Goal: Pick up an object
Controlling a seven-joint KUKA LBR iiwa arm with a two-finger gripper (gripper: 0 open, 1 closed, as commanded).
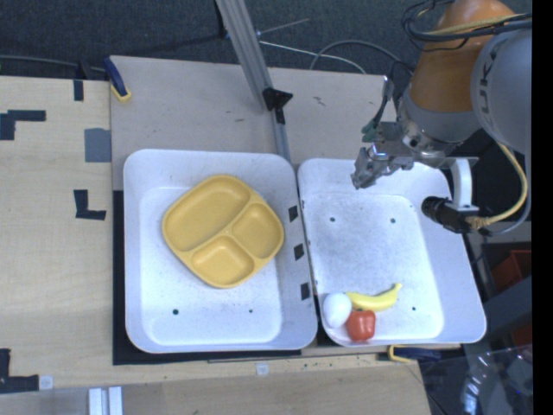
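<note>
In the right bin (449, 258) three small objects cluster at the near edge: a yellow banana (377, 298), a white egg-like ball (336, 309) and a red pepper-like piece (362, 324). A yellow divided plate (223, 230) lies in the left bin (143, 232). My gripper (366, 173) hangs over the far edge of the right bin, well away from the three small objects, with nothing visible between its fingers.
A slanted metal post (246, 46) rises behind the bins and ends in a black clamp (276, 99) near their shared far corner. A black fitting (442, 213) on the arm juts over the right bin's right side. Cables loop behind the arm.
</note>
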